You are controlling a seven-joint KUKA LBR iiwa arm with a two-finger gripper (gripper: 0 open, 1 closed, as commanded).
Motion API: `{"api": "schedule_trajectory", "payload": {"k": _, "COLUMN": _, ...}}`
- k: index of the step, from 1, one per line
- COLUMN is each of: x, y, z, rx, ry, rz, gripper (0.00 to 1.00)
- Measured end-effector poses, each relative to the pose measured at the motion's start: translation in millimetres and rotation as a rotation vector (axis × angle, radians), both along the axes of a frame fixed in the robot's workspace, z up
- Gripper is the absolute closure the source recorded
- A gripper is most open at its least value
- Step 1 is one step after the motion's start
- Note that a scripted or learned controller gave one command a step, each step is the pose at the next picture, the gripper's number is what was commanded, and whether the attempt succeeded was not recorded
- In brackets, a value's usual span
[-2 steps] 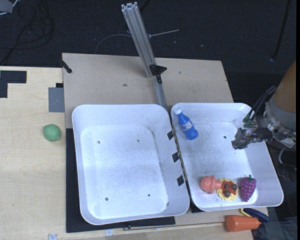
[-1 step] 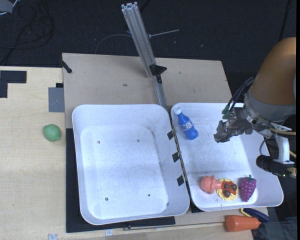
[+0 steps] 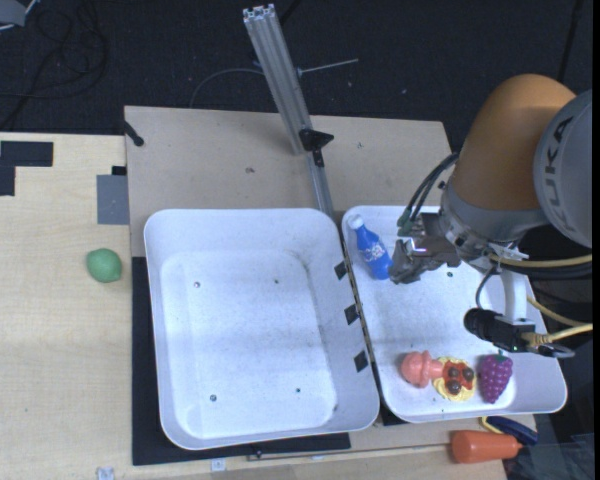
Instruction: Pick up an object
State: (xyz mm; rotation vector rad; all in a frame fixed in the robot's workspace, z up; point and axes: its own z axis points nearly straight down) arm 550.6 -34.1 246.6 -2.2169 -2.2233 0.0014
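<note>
Gripper (image 3: 408, 268) is down in the right bin (image 3: 430, 318), just right of the blue bottle (image 3: 371, 249). Can't tell its state from here. Peach toy (image 3: 416, 368), pizza toy (image 3: 454, 378) and grapes (image 3: 494, 376) sit well below the bottle.

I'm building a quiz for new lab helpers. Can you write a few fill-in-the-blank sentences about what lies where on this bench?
1. The blue bottle lies in the ____ bin, by the camera view.
2. The purple grapes lie near that bin's ____ edge.
3. The ball on the bench, left of both bins, is ____ in colour.
4. The gripper is just ____ of the blue bottle.

Missing words: right; front; green; right
</note>
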Motion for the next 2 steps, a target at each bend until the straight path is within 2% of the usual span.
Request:
{"api": "schedule_trajectory", "payload": {"k": 1, "x": 7.2, "y": 54.5, "z": -11.2, "rx": 0.000, "ry": 0.000, "rz": 0.000, "gripper": 1.00}}
{"api": "schedule_trajectory", "payload": {"k": 2, "x": 22.8, "y": 95.5, "z": -9.4, "rx": -0.001, "ry": -0.002, "rz": -0.001, "gripper": 1.00}}
